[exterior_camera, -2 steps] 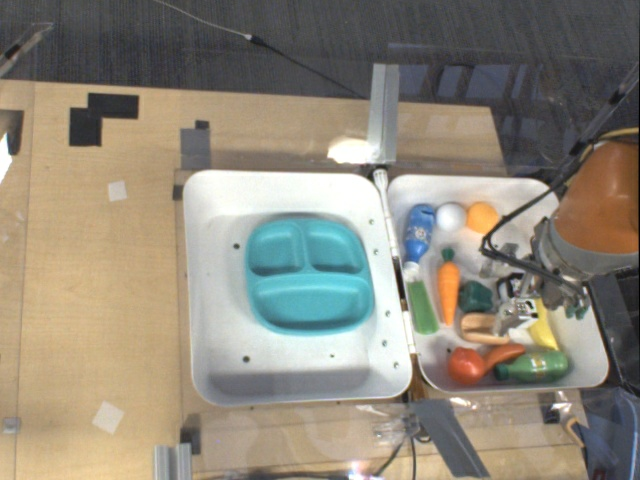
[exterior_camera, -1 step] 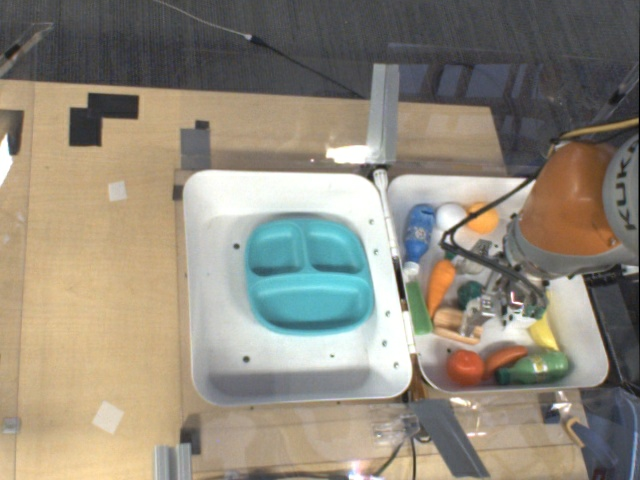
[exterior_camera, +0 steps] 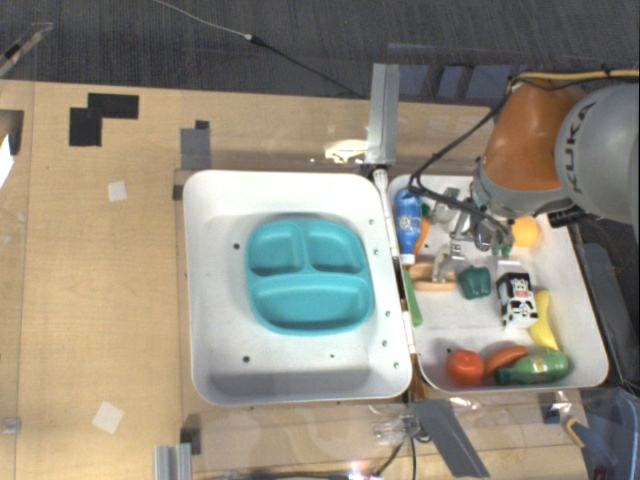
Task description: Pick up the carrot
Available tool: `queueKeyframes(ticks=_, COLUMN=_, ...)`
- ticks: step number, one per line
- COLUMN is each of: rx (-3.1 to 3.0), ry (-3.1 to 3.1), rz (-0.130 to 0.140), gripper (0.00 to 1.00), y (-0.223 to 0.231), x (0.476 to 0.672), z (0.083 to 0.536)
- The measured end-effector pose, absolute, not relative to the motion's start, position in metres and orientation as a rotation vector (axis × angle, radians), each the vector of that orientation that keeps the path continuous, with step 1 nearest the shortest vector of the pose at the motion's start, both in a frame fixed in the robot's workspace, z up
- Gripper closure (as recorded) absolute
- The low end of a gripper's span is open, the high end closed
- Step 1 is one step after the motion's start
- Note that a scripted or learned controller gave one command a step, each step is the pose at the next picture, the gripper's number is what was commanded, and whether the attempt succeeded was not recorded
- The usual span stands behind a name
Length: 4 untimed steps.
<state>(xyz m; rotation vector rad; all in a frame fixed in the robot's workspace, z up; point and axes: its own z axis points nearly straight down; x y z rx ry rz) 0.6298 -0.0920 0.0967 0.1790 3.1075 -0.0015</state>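
Nearest you, the counter (exterior_camera: 100, 298) carries 2 white bins: the left bin (exterior_camera: 210, 268) holds a teal divided plate (exterior_camera: 305, 273), the right bin (exterior_camera: 585, 353) the clutter. Your claw (exterior_camera: 462, 248) hangs over the right bin's upper part; you cannot tell its opening. The carrot (exterior_camera: 505, 355) lies at the front between tomato (exterior_camera: 465, 368) and green vegetable (exterior_camera: 535, 368). You're at the approach step; next, travel forward, descend.

Grey arm with orange band, reaching from right, end effector (exterior_camera: 460, 253) pointed downward.
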Motion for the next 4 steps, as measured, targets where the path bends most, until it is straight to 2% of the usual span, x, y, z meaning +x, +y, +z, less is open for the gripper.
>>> queueKeyframes(ticks=1, rx=0.978, ry=2.974, rz=0.000, gripper=0.00, y=-0.097, x=0.655, z=0.095)
queueKeyframes(ticks=2, rx=0.800, ry=3.014, rz=0.003, gripper=0.00, y=-0.138, x=0.600, z=0.096)
queueKeyframes(ticks=3, rx=0.915, ry=2.987, rz=0.011, gripper=0.00, y=-0.058, x=0.644, z=0.192)
queueKeyframes(ticks=4, rx=0.520, ry=3.082, rz=0.000, gripper=0.00, y=-0.105, x=0.595, z=0.274)
